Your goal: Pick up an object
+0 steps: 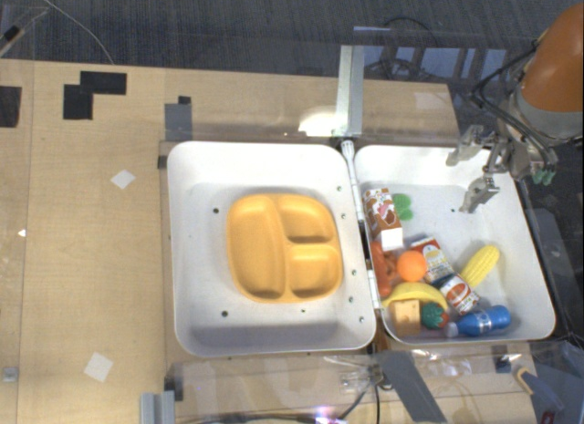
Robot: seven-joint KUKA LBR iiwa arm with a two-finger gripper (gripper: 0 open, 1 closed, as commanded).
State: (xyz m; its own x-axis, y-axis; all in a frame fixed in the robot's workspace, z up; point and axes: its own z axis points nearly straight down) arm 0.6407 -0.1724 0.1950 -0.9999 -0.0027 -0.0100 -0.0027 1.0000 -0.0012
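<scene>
Above the far right corner of the right-hand shallow white bin (511,231) hangs the grey two-finger gripper (488,176), clear of everything; whether its fingers are apart or together, cannot tell. Nothing gripped. Candidates heaped at the bin's near left: orange plastic ball (411,267), yellow toy corn cob (481,265), yellow toy banana (415,295), blue plastic bottle (482,321). Yellow divided plate (283,247) alone in the left bin (196,231). Judged step: approach, before any grasp. Next: choose one piece, probably the corn cob at the heap's edge, centre over it, descend, close.
</scene>
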